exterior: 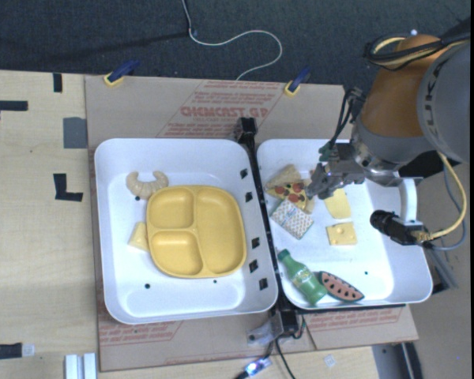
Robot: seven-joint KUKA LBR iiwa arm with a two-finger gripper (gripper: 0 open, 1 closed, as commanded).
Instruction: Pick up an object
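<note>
Left bin: yellow divided plate, croissant. Right bin: pizza slice, cheese pieces, green bottle, watermelon slice. Gripper state: cannot tell.

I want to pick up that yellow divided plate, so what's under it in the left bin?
A yellow wedge-shaped piece pokes out from beneath the yellow divided plastic plate, at its left edge. The plate hides the rest of the wedge and the white bin floor below.
</note>
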